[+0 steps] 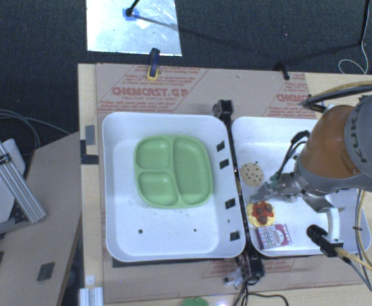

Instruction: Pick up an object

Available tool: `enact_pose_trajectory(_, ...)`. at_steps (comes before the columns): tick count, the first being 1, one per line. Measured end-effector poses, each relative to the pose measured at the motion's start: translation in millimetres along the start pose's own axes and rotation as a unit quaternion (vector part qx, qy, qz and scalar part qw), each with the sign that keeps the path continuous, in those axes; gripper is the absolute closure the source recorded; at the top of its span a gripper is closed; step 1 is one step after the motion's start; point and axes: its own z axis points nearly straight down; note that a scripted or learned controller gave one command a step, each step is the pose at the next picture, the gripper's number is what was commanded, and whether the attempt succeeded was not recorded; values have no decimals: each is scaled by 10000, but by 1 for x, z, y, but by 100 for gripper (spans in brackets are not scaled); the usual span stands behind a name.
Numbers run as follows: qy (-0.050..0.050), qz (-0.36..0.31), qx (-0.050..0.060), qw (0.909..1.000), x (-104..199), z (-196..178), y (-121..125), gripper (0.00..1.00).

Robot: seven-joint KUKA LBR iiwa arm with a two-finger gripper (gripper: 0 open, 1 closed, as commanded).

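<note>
In the right bin (pixel 288 127), a pink packet (pixel 274 236) lies by the front edge, with a red-yellow toy (pixel 261 215) just behind it. The gripper (pixel 268 195) hangs over the toy's far side; whether it is open I cannot tell. I would centre it on the toy, clear of the packet and the cookie (pixel 252 173) beyond.
</note>
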Motion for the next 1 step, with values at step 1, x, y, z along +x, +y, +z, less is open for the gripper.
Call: enact_pose_trajectory(1, 12, -13, 24, 10000, 5, 1, 12, 0)
